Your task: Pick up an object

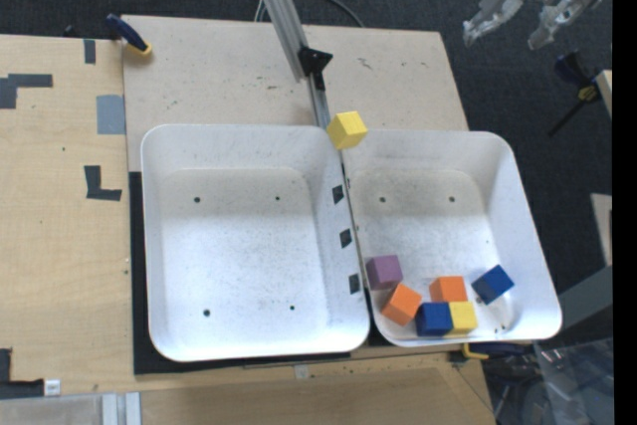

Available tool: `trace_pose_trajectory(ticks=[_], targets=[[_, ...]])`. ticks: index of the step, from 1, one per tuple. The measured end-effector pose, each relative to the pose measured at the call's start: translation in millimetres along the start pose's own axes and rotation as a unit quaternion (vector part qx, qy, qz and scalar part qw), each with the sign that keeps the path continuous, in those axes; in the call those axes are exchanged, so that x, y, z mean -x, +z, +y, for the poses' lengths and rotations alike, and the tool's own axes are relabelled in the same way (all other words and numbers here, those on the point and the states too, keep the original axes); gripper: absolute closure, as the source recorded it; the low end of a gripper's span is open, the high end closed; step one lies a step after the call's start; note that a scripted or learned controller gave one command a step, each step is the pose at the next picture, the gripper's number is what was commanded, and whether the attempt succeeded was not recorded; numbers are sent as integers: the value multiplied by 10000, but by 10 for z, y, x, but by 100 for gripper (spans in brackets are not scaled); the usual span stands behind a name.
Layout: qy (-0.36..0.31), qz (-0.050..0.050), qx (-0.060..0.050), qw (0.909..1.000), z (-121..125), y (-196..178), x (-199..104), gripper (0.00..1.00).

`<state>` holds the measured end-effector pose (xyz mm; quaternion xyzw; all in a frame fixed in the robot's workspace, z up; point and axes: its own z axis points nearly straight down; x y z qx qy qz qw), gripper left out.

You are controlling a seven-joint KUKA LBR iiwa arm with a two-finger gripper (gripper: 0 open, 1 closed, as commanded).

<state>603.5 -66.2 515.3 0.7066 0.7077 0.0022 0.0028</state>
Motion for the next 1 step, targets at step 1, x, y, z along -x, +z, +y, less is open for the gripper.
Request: trace_pose_trajectory(ticks=[1], targets=[[2, 0, -18, 10000, -15, -293, -29, 0]])
